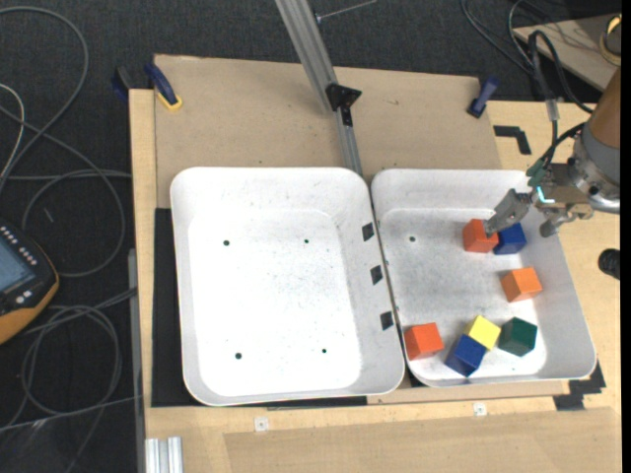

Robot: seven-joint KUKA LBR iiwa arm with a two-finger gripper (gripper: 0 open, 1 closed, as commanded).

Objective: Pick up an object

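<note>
My gripper (pixel 522 225) hangs over the back right part of the right bin (pixel 444 200), its fingers spread open. One fingertip (pixel 499 221) sits just above a red block (pixel 478 236). A small blue block (pixel 511 240) lies right beside the red one, below the gap between the fingers. I cannot tell whether the fingers touch either block. Nothing is lifted off the bin floor.
Further forward in the right bin lie an orange block (pixel 521 284), another orange block (pixel 424 339), a yellow block (pixel 483 330), a blue block (pixel 463 355) and a green block (pixel 517 337). The left bin (pixel 197 264) stands alongside. A metal post (pixel 314 47) rises behind the bins.
</note>
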